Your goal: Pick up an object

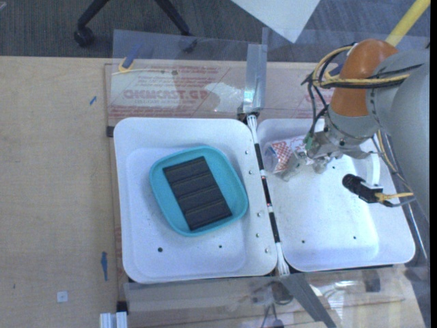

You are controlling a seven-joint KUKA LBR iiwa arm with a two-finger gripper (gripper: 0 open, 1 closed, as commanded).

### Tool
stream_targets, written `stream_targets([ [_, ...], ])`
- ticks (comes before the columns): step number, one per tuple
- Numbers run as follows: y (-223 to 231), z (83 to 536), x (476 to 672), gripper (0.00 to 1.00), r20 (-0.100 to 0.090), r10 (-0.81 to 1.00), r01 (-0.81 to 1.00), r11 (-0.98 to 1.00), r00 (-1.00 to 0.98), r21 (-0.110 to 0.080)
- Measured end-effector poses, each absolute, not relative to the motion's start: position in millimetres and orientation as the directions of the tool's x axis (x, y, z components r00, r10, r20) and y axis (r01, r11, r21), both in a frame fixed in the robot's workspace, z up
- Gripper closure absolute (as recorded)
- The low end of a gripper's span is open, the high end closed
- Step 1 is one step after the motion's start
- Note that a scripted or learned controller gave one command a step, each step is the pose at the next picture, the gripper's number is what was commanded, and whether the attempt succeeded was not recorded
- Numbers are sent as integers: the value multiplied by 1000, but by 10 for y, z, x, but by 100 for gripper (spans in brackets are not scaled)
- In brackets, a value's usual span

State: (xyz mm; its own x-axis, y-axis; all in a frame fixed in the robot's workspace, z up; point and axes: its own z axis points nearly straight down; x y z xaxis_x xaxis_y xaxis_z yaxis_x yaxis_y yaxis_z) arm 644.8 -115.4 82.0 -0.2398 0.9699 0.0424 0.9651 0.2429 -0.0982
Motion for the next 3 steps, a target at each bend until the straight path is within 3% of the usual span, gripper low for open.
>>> stream_targets([
  [1,-1552,882,6459,0,33,986,982,166,-164,-85],
  [2,-1622,877,6429,0,27,945,941,327,-326,-83],
  [3,-1612,873,6425,0,22,931,928,364,-363,-85],
])
